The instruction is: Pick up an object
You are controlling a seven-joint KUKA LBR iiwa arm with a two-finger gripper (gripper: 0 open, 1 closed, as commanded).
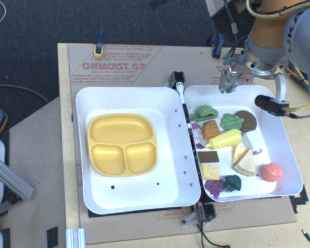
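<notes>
Hanging above the far edge of the right-hand shallow white bin, the metal two-finger gripper points down with nothing visible between its fingers; how far they stand apart cannot be told, since they are small and blurred; the toy foods lie below and nearer the camera, apart from the fingers; closest are the green ridged plastic leaf and the second green leafy piece beside the brown round cookie-like disc; further down lie the yellow plastic squeeze bottle, a pale wedge-shaped slice, a pink ball, a purple grape cluster and a dark green lump; the grey arm with its orange band is cut off by the picture's top and right edges; the left white bin holds a yellow three-compartment plastic tray; both bins rest on the table.
</notes>
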